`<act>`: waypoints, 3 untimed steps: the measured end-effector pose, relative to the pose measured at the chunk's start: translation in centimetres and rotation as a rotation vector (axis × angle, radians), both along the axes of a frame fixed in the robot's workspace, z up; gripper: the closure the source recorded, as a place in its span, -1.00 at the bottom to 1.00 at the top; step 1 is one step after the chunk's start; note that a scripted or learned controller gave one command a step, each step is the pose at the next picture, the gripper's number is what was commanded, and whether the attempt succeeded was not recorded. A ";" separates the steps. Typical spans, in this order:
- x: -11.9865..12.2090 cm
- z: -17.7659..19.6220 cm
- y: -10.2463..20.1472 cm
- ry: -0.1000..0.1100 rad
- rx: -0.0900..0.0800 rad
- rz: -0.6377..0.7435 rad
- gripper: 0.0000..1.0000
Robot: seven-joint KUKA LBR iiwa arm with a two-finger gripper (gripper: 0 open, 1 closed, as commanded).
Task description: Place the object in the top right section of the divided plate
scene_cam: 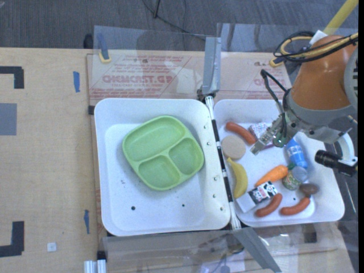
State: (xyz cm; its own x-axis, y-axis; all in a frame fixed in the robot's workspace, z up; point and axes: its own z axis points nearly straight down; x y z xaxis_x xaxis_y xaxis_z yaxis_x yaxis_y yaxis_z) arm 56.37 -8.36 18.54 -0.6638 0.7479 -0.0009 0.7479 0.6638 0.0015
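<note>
Desk view: I see jaws (267, 141) low in right bin (333, 209) among food items; grip state unreadable, probably nothing held. Green divided plate (163, 152) in left bin holds nothing; pick and place remain.

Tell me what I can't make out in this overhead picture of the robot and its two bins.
- End effector, camera view: too small and blurred to tell whether it holds anything.
- Blue-capped bottle: partly covered by the arm's wrist; label unreadable.
- Small packet beside the end effector: partly hidden by it; print too small.
- Arm: cut off by the right edge.
- Right bin: its upper right corner lies under the arm.
</note>
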 end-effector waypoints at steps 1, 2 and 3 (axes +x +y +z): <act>1.5 0.0 3.8 -0.003 -0.001 -0.064 1.00; 2.0 -0.1 12.9 -0.002 0.000 -0.296 1.00; -1.2 0.6 16.1 0.002 0.000 0.053 1.00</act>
